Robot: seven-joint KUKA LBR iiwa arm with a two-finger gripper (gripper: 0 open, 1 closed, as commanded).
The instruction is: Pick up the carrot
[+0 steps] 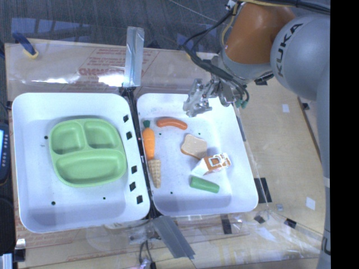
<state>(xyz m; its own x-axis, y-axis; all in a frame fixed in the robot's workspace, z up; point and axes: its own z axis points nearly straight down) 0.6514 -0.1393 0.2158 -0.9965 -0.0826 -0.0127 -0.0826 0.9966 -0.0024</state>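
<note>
Camera view, carrot [148, 143] lengthwise along right bin's left wall, green top far, fingers' [193, 106] spread unclear

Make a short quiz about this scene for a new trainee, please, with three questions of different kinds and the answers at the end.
1. True or false: the carrot lies in the same bin as the green tray.
2. Which item lies directly below the carrot in the picture? A) bread slice B) ice cream cone C) sausage
3. Fill in: the gripper hangs over the ____ edge of the right bin, apart from the carrot.

Key: 1 false, the tray is in the left bin; 2 B; 3 far (upper in the picture).
</note>
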